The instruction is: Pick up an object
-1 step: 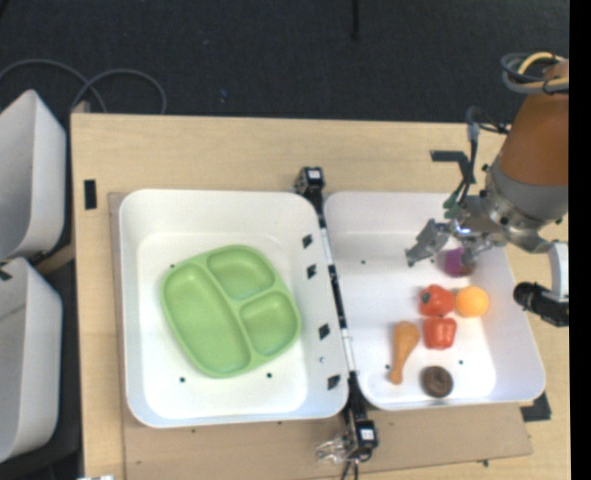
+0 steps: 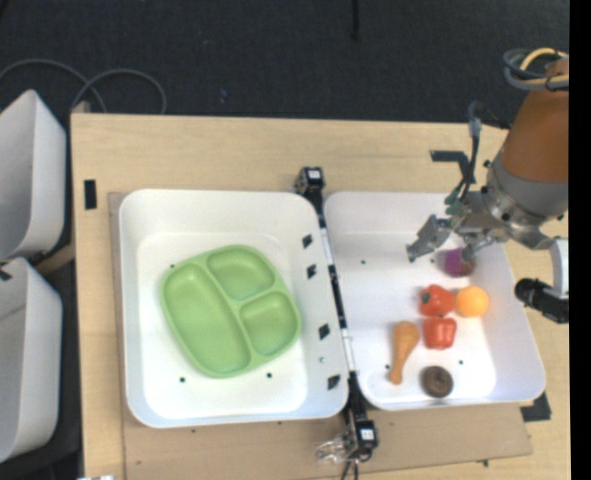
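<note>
Drumstick (image 2: 402,349), a likely pick target, lies loose in the right bin (image 2: 375,228), long axis nearly upright in the view, knob end up and tilted slightly right, narrow end toward the near wall. Left bin (image 2: 135,218) holds only a green divided plate (image 2: 230,310), flat, so the picks cluster rightward. Beside the drumstick: red pepper pieces (image 2: 437,315), chocolate donut (image 2: 436,380), orange ball (image 2: 472,301). Gripper (image 2: 443,236) hovers over a purple object (image 2: 458,261); fingers spread wide, holding nothing.

Gripper (image 2: 443,240) upper right of frame, fingers spread, over right bin (image 2: 375,268), just beside purple object (image 2: 459,261). Green divided plate (image 2: 230,309) in left bin (image 2: 145,268).
</note>
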Controlling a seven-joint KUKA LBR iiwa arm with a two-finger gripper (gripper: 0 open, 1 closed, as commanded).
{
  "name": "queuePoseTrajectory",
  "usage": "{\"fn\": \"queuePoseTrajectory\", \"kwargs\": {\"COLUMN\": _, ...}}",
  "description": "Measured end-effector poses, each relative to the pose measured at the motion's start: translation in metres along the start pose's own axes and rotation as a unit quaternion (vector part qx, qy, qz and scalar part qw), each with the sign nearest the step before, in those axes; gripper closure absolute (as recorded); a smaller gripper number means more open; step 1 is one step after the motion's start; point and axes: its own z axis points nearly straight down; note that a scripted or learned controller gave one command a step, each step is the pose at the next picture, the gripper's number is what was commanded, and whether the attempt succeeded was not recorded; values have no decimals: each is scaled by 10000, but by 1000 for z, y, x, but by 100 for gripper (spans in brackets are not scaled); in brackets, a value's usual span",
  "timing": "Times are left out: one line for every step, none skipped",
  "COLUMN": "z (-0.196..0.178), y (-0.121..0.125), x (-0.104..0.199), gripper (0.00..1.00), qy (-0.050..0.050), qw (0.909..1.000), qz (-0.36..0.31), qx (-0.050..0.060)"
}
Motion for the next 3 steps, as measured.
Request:
{"fn": "queuePoseTrajectory", "kwargs": {"z": 49, "y": -3, "x": -8, "gripper": 0, "qy": -1, "qw": 10000, "qz": 10, "qx": 19}}
{"fn": "queuePoseTrajectory", "kwargs": {"z": 109, "y": -6, "x": -7, "gripper": 0, "qy": -20, "qw": 10000, "qz": 12, "qx": -31}}
{"fn": "queuePoseTrajectory", "kwargs": {"z": 118, "y": -6, "x": -8, "gripper": 0, "qy": -9, "qw": 10000, "qz": 25, "qx": -25}}
